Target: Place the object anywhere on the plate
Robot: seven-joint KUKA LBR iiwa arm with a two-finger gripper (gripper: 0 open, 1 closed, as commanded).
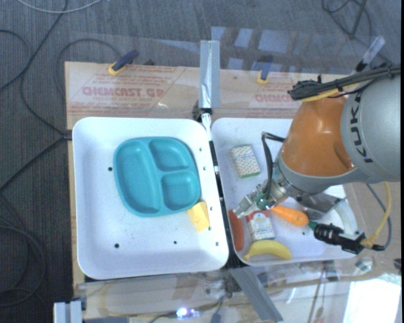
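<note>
Nearest the camera, at the front of the right bin [337, 251], a banana [268, 250] lies flat. Just beyond it sit a small carton [260, 226] and a reddish sausage-like piece [236, 230], with a carrot [289, 214] to their right. The claw [261, 199] hangs directly above the carton; whether it is spread or pressed together cannot be told. Farther back lies a speckled sponge block [244, 161]. In the left bin [94, 247], a yellow cheese wedge [199, 216] rests just off the near right corner of the teal divided plate [157, 175]. The table [121, 93] extends behind.
</note>
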